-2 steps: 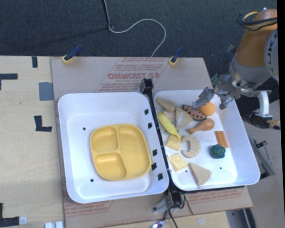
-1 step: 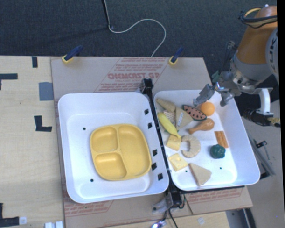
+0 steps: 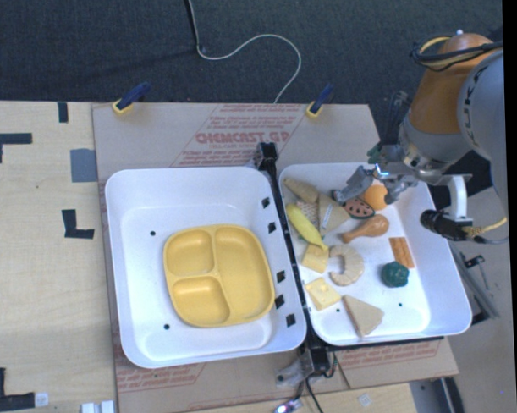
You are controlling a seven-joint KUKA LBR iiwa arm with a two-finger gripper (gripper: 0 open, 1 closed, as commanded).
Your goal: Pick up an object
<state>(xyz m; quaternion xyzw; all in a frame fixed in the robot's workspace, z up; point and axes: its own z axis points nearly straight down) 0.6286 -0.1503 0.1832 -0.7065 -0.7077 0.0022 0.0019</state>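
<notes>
The right bin holds several toy foods. Among them are a yellow banana, a drumstick, a small orange fruit, a brown cookie, a green broccoli piece and an orange stick. My gripper hangs low over the bin's far part, just left of the orange fruit and above the cookie. No object can be seen held in it. The grey wrist hides part of the bin's far right corner.
The left bin contains a yellow divided plate. Cheese cubes, a ring-shaped bagel and a pale wedge lie in the near half of the right bin. A black divider runs between the bins. Clamps sit on the cardboard's far edge.
</notes>
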